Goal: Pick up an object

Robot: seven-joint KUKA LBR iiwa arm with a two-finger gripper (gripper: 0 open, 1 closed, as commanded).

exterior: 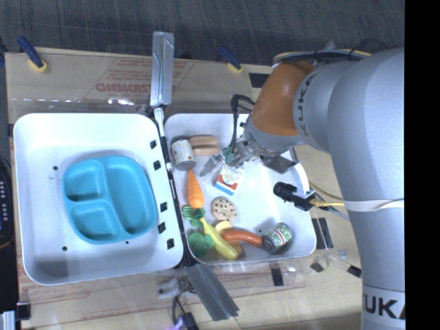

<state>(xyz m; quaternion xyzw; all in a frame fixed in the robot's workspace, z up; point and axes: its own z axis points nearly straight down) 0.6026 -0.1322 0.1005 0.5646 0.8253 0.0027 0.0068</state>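
Claw (234, 158) tips blur over carton (227, 179); wrist hides bin (300, 184) corner.

Tray (108, 198) in left bin (31, 184)

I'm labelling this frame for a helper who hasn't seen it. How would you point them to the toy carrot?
Look in the right-hand white bin, the one crowded with toy food beside the bin holding the blue tray. Near its left wall lies the carrot, pointing up the picture. It is the plain orange tapered piece with green leaves at its lower end, just left of the round cookie.
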